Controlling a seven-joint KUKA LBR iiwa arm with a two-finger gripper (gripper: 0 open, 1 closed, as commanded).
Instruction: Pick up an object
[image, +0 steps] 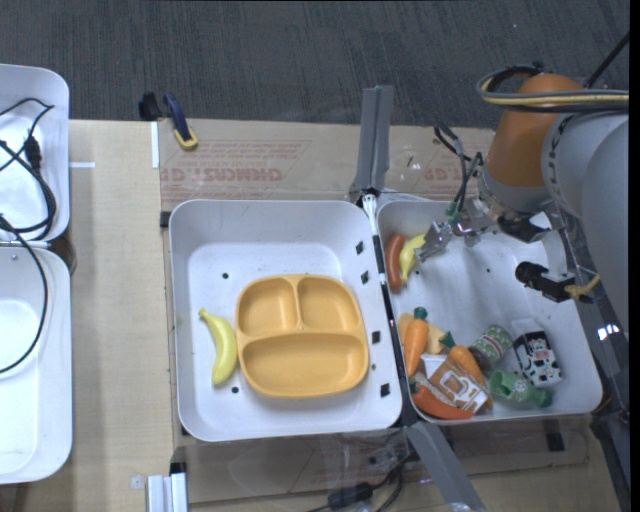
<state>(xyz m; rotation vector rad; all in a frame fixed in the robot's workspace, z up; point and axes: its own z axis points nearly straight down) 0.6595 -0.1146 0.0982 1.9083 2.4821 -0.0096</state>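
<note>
- The arm (560, 130) reaches in from the right over the right bin (585, 330), with its gripper (437, 240) low at that bin's upper left corner.
- The left bin (200, 330) holds a yellow divided plate (300, 335) with a banana (220, 345) lying just beside its left edge. The plate looks stiff, light and wide, so a two-finger grasp would probably have to take its rim. The banana looks like a light plastic toy, smooth and curved, and is best pinched across its middle.
- The likeliest target is the small red and yellow piece (400, 258) against the right bin's left wall, just beside the gripper tip. It looks like light, hard toy food that could slip, and the wall crowds one side, so pinching across its narrow width looks safest.
- A heap lies along the right bin's lower edge: a carrot (414, 345), an orange snack packet (455, 385), a small can (492, 345), a black and white carton (537, 358) and a green piece (518, 387). All look light. The packet seems soft and crinkly, the can round and prone to roll.
- Whether the jaws stand wide or narrow I cannot tell. They are too small and dark here, and nothing is plainly between them.
</note>
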